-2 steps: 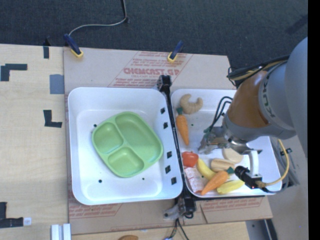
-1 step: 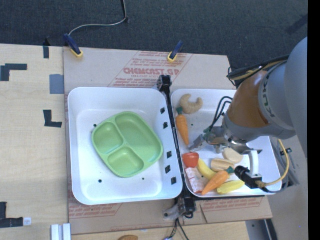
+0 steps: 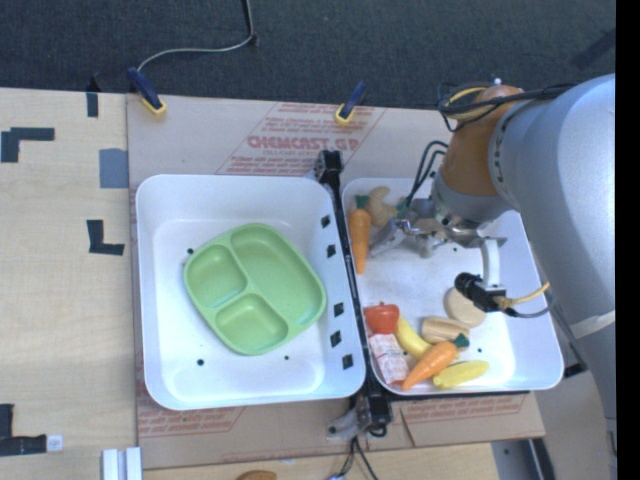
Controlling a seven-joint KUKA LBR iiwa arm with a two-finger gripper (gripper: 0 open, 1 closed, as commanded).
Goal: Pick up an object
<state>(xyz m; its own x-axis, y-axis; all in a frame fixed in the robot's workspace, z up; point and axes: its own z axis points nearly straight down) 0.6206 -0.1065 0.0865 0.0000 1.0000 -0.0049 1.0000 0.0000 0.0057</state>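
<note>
Camera view: pick not done yet, by my read. Gripper (image 3: 392,236) is low in the right bin (image 3: 520,230), upper-left part. The metal fingers look spread, with bare bin floor between the tips. Nothing clamped that I can see, though the detail is small, so low confidence on the exact gap.

Candidate objects relative to the claw:
- upright carrot (image 3: 359,238), just beside the fingertips on the side away from the arm, lying along the divider between the bins. Close, but I can't tell if it touches.
- beige piece (image 3: 379,204), just above the fingertips toward the far bin wall, near but apart.
- red tomato-like item (image 3: 381,317), below the claw, well apart.
- yellow banana (image 3: 410,337), second carrot (image 3: 432,361), tan potato-like piece (image 3: 443,329), yellow piece (image 3: 460,373): a cluster near the front wall, all well apart from the claw.
- green tray (image 3: 255,286) sits in the left bin (image 3: 160,298), across the divider, out of play.

So: approach looks done, while grasp and lift are left. Likeliest target is the upright carrot or the beige piece.

Arm pose: it comes in from the right, its big grey link covering the right side of the frame. Orange band (image 3: 470,163) sits above the wrist, which is angled down and left into the bin. Cables loop over the wrist.
</note>
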